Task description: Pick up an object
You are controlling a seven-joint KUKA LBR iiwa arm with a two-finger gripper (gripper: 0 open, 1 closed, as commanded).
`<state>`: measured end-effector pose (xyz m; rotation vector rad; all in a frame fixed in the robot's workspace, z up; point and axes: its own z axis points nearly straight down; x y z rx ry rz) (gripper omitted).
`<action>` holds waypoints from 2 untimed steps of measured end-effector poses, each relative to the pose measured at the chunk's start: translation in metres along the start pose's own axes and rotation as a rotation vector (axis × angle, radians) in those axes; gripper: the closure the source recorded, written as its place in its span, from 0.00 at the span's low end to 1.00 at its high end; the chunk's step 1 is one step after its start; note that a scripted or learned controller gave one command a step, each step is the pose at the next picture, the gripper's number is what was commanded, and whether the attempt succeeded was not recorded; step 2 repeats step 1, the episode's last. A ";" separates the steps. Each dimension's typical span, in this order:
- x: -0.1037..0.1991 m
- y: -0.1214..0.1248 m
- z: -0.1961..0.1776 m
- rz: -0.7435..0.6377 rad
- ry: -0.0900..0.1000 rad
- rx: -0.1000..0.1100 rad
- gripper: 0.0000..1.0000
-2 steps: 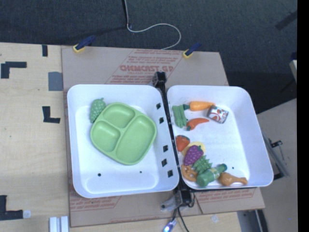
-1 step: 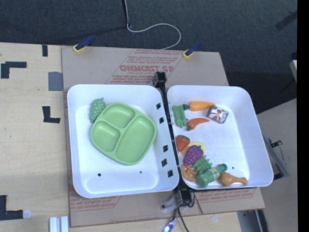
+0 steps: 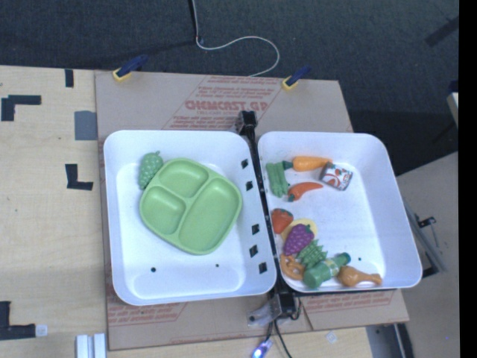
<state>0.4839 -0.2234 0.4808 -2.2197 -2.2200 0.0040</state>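
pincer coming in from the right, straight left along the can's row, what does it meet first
If low, likely the right bin's rim; clearing that, the red and white can, with the carrot just past it. Depth is unclear from above.

cardboard sheet (image 3: 223, 99), red "CHEMCAST" lettering
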 end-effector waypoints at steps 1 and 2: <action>0.000 0.000 0.019 0.000 -0.001 -0.001 1.00; 0.000 0.000 0.019 0.000 -0.001 -0.001 1.00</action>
